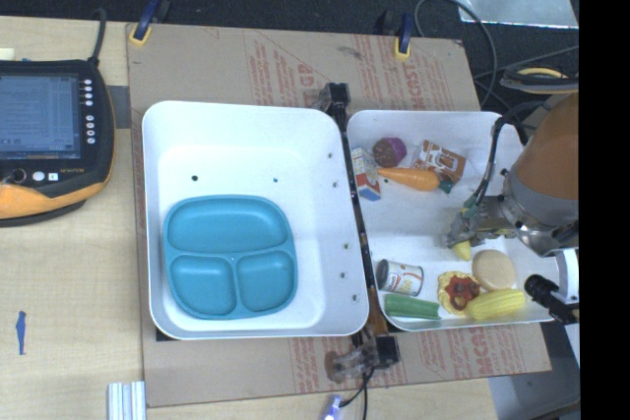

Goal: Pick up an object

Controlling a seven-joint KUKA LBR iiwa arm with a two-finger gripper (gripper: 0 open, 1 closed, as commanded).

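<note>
Two white bins sit side by side on a cardboard sheet (295, 54) over the bench. The left bin (246, 128) holds a blue tray (230, 254) with three sections, lying toward the bin's 7 o'clock corner.

The right bin (433, 221) holds the toy food. At its 12 o'clock end lie a purple ball (390, 150) and a brown packet (439, 159). Just below them is a carrot (410, 179), lying across the bin, with a small carton (365, 176) at its 9 o'clock against the bin's wall. Toward 6 o'clock are a can (399, 276) on its side and a green stick (411, 307) just beneath it. At 3 o'clock of the can lies a red and yellow piece (459, 290), touching a corn cob (496, 304) and near a pale bun (493, 269).

The arm (549, 162) comes in from 3 o'clock, its orange band at the frame's edge. The gripper (471, 229) hangs low over the bin's 3 o'clock side, just above the bun and well clear of the carrot. I cannot tell how its claw is set, nor whether anything is in it.

A tablet (47, 135) with a dark screen lies at 9 o'clock of the left bin.
</note>
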